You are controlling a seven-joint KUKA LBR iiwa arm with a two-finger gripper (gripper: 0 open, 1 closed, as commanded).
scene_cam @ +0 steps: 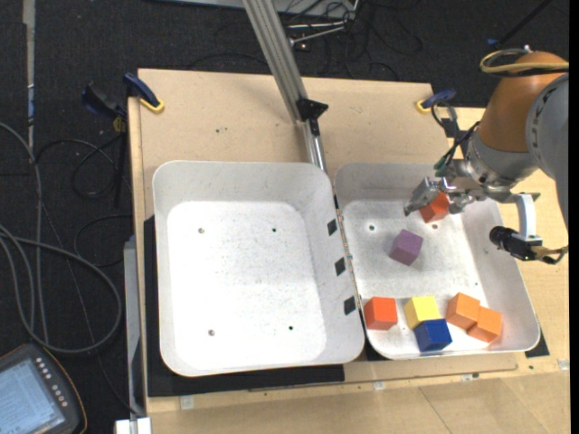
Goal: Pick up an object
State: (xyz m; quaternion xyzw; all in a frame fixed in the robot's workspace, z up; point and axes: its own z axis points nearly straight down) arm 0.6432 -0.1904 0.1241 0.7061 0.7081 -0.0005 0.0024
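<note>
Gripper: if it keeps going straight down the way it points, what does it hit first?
Probably the right bin floor. The gripper has a red block at its tip; the purple block looks off-line, though depth is unclear.

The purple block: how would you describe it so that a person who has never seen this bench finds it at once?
Look at the right bin of the two white bins. The purple block lies alone near the middle of it, below the gripper and above the row of blocks along the near edge. It is the only purple one; its neighbours are orange, yellow and blue.
</note>
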